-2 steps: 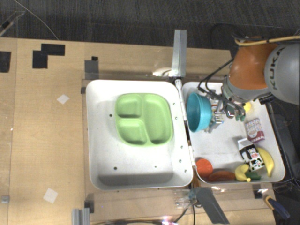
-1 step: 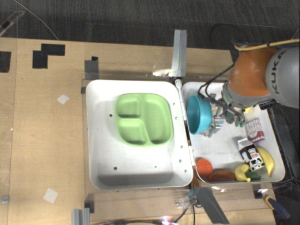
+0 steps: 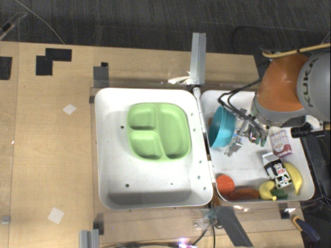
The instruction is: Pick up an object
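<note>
Robotics lab, wooden bench (image 3: 46, 154), two white bins (image 3: 103, 154), metal brackets, cabled robot arm (image 3: 289, 87)

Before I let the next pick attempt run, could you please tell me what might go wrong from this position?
The hand sits right beside the teal bowl, which is tipped on edge against the bin wall; a nudge could topple it or jam it there rather than lift it. The other items, a banana and a tomato among them, crowd the near edge, so a pick there might catch two things or slip.
</note>
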You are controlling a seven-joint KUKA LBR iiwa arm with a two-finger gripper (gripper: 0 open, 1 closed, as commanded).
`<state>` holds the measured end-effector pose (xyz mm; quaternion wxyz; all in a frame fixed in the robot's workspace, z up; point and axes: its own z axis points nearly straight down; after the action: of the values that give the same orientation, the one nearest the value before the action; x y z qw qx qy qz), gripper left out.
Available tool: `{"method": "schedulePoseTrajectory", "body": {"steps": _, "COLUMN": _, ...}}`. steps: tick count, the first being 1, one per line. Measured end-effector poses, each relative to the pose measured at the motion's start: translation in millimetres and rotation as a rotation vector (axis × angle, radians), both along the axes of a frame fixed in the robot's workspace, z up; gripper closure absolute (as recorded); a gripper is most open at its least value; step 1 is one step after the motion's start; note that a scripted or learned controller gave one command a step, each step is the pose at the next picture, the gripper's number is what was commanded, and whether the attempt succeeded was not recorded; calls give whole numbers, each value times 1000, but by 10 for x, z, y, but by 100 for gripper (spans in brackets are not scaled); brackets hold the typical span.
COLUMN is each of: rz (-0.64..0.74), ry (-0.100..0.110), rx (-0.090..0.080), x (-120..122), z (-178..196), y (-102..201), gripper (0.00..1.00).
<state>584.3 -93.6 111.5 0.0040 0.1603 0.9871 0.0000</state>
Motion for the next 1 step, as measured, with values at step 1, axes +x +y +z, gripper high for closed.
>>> {"method": "schedulePoseTrajectory", "body": {"steps": 1, "rz": -46, "ry": -10, "rx": 0, "x": -202, "z": -211, "y": -76, "gripper": 0}}
